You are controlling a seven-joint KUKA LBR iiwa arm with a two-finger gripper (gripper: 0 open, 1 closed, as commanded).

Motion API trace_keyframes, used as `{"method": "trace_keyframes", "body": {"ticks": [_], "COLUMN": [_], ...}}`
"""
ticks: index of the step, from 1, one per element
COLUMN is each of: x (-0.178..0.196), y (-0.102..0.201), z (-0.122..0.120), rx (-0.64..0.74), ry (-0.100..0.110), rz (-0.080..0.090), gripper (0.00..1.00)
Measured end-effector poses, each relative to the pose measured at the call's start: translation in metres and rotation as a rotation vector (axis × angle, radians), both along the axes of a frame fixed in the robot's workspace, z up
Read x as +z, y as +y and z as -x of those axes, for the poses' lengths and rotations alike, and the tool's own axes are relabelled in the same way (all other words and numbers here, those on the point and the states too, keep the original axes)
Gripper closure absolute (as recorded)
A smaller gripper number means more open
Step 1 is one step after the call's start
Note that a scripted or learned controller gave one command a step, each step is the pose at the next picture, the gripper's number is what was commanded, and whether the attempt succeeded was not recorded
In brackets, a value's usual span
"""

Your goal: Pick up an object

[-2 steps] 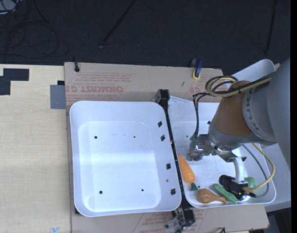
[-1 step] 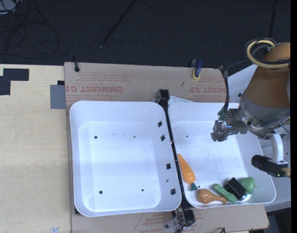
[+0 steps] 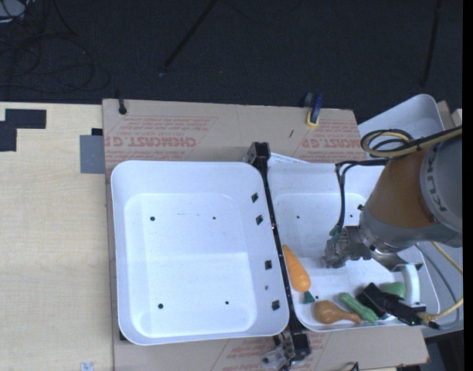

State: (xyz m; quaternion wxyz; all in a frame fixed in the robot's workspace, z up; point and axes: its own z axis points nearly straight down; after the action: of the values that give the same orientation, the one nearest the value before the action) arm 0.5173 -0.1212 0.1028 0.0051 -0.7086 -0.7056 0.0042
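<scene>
**Tool low in the right bin, nothing picked up yet**

The tool hangs in the right bin, just right of the orange carrot-shaped piece and a little further up the bin from it. I can see nothing caught in it, and from where I stand I cannot tell how wide it is set. The orange piece lies along that bin's left wall. Below and to the right of it sits a tan gourd-shaped piece, and further right again a green piece. The left bin lies on the orange piece's other side. I'd judge this to be the approach step. The next move calls for settling on one piece, the orange one being nearest, lining up across its narrow width, and going down onto it.
</scene>
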Motion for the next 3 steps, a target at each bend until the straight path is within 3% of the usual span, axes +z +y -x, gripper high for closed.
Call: {"method": "trace_keyframes", "body": {"ticks": [1,2,3], "x": [0.196,0.086,0.011], "y": [0.071,0.047,0.027], "z": [-0.055,-0.05,-0.003], "rx": [0.013,0.003,0.001], "ry": [-0.031,-0.004,0.0], "rz": [0.001,0.001,0.0], "gripper": [1.0,1.0,1.0]}}
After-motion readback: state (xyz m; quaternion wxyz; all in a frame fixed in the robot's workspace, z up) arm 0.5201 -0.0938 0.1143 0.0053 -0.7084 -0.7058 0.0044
